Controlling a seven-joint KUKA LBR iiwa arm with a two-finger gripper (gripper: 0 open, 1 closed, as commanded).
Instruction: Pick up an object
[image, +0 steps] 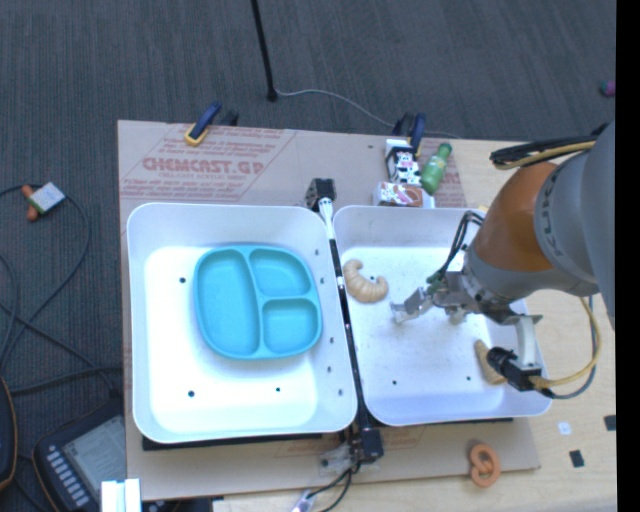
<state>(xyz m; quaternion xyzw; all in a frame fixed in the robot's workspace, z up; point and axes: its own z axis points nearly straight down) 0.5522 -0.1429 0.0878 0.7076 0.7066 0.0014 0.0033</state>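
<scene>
White bins: two, side by side, a left bin (150, 300) and a right bin (420, 395).
Blue plates: one plate (258, 300), lying in the left bin.
Parts in the blue plate: three.
Croissants: one croissant (364, 283), in the right bin near its left wall.
Robot arms: one arm (545, 230), grey with an orange band.
Orange rings: one ring (484, 463), on the table in front of the right bin.
Green bottles: one bottle (436, 167), on the table behind the right bin.
Blue clips: two, one clip (204, 121) at the back left and one clip (415, 127) at the back.
</scene>
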